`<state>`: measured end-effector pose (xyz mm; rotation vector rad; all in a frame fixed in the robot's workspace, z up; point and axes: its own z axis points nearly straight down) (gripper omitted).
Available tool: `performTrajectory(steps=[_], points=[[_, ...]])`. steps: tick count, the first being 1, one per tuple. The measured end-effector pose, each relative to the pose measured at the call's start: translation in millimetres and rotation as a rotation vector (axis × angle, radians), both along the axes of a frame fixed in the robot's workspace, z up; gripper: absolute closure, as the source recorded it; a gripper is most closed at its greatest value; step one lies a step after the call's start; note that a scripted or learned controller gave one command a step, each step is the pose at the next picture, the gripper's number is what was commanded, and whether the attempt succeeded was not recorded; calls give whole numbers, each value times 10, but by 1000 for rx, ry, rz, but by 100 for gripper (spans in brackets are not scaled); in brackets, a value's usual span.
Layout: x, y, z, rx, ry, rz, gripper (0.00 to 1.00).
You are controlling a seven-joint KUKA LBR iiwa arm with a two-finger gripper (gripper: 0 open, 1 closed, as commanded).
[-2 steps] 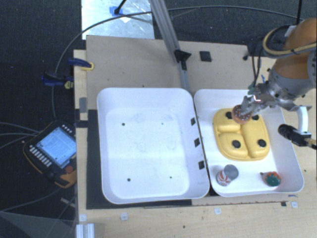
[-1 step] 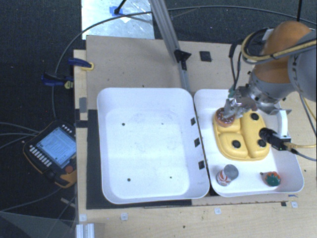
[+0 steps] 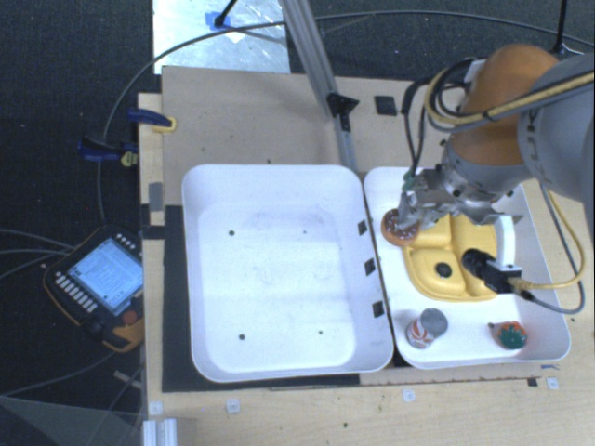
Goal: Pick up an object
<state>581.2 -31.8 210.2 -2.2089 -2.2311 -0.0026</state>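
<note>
Arm reaching into the right bin, over a yellow object.
The worktop carries a left bin just beside the right bin. In the right bin, the arm sets its tool above a brown disc at the yellow object's far-left corner; grip state cannot be told. Nearer the front lie a grey-red cup and a green-orange toy.

The hand hung low in the right bin, just above a brown ring beside a yellow toy.
</note>
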Motion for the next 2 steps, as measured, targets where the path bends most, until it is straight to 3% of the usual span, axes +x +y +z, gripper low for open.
performTrajectory(steps=[1,2], points=[[-194,529,71,0,1,1,100],[-150,1058,74,0,-2,1,100]])
